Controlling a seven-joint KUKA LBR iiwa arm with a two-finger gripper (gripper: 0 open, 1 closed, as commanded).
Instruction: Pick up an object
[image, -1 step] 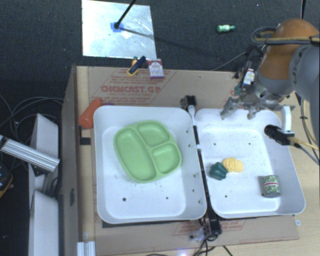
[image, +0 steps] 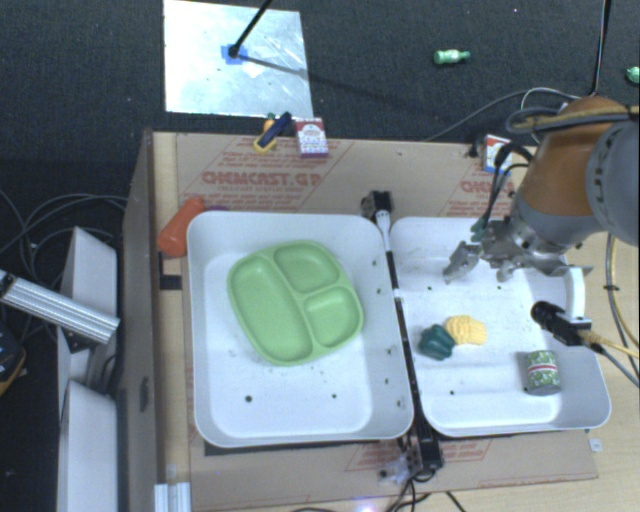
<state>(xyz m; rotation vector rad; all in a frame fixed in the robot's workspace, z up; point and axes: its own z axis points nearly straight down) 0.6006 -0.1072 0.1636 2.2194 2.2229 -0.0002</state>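
Reaching in from three o'clock: one grey arm (image: 610, 175) with an orange band (image: 560, 165) above the wrist. Bent down toward nine o'clock, low over the bench. At its tip, the gripper (image: 482, 262), metal fingers (image: 460, 262) pointing toward eight o'clock. Too small to tell how wide apart.
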